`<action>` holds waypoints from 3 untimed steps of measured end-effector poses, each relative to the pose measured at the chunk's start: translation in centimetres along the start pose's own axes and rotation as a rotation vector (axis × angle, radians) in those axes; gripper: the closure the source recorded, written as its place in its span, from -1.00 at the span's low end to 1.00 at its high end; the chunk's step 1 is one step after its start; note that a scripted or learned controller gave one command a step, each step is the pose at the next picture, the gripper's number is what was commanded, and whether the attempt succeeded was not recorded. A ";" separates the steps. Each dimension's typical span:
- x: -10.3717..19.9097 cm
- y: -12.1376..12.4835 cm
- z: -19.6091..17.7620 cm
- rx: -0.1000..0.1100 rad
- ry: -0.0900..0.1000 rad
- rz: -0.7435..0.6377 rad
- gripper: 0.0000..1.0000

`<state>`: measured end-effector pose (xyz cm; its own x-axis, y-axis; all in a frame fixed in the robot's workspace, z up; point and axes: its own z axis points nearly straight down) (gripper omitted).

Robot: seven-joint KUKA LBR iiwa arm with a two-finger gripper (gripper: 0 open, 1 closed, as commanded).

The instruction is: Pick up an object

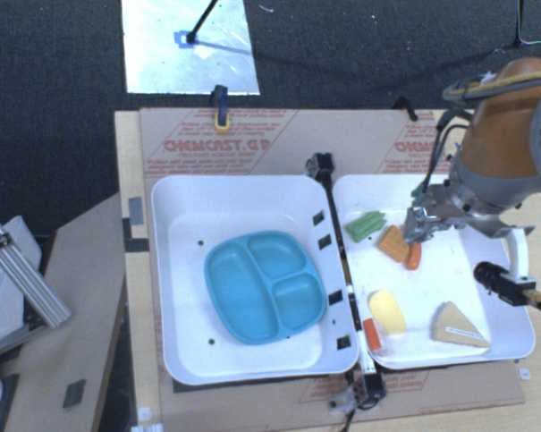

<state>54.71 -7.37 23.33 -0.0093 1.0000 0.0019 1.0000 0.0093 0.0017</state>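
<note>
Two bins; gripper (pixel 417 230) hovers above the right bin (pixel 507 335), carrot (pixel 414 255) at its six o'clock; finger state unclear.

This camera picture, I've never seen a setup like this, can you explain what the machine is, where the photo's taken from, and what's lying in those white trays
It is one photo from a camera fixed above a bench, looking down at a slant. The grey and orange machine on the right is a robot arm; its two-finger gripper hangs over the right bin, low above an orange carrot-like piece. I cannot tell whether it grips anything. That bin also holds small toy foods: a green piece, a tan waffle-like piece, a yellow lump, a small red-orange piece and a tan wedge. The left bin holds a blue divided plate. Its job is to pick up one object.
</note>
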 end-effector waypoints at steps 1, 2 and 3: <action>5.0 -0.1 -0.6 -0.001 0.000 -0.001 1.00; 9.6 -2.0 -0.1 0.002 -0.001 0.000 1.00; 14.8 -2.2 -0.5 0.001 0.001 -0.001 1.00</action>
